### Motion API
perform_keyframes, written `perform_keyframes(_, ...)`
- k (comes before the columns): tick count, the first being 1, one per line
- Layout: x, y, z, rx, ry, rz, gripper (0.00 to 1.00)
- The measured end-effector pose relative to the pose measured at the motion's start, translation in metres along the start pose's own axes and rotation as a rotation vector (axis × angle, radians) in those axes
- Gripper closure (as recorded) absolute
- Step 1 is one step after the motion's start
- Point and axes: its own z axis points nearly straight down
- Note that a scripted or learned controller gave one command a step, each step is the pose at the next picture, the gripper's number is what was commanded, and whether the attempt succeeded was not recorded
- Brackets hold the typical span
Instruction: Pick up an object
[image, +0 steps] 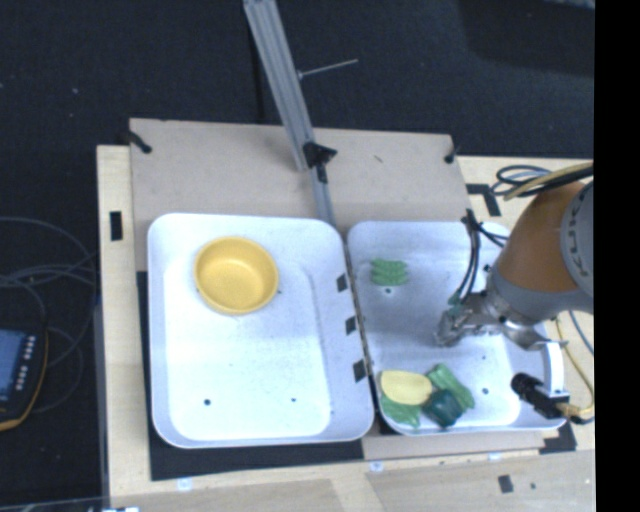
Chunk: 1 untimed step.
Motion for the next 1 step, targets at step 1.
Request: perform_keyframes(1, -0.0010, 0.0057, -0.0430, -0.001, -0.001, -0.002, 1.00)
